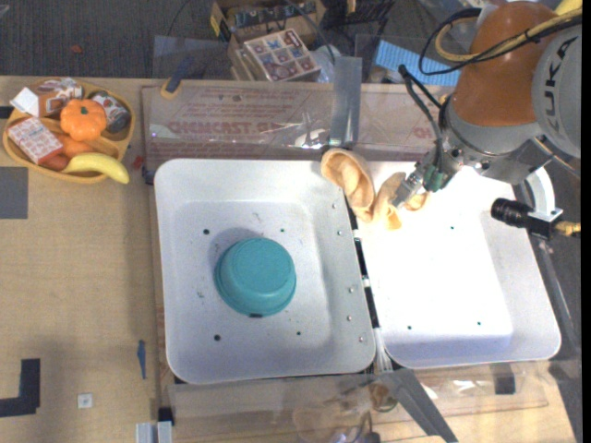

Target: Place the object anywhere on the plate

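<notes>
tan pastry-like object (362, 185) at top-left corner of right bin (462, 284), draped over rim. tool (413, 190) just beside it, grip state: cannot tell. teal plate (256, 276) mid left bin (185, 201). object looks light, soft; pinch across middle.

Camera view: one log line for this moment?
hand: at right bin's far-left corner | tan object: across the bins' shared rim, by hand | teal plate: left bin, nothing on it | placement: not done
</notes>
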